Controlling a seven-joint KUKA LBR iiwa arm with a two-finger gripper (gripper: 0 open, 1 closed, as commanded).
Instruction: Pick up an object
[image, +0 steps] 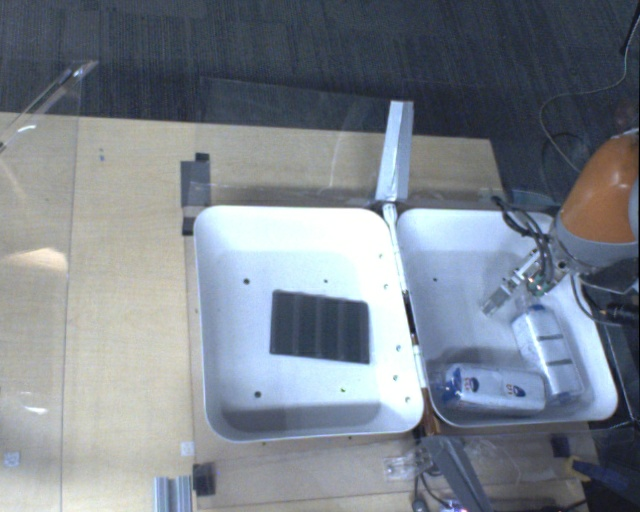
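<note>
From my remote station I log the following. Two white bins sit side by side on the wooden bench (110, 330). The left bin (230, 250) holds a dark ribbed rectangular pad (320, 326) lying flat near its centre.

The right bin (440, 250) holds two objects. A clear plastic bottle (547, 350) lies toward 4 o'clock of the bin's centre, slightly tilted, along the right wall. A white tube with blue markings (497, 387) lies along the near wall at 6 o'clock, its right end touching or just beside the bottle's lower end.

The arm (603, 205) enters from 3 o'clock. The gripper (512, 285) hangs over the right bin, at about 11 o'clock from the bottle and near it. I see nothing between its fingers; whether the claw is wide or narrow I cannot tell.
</note>
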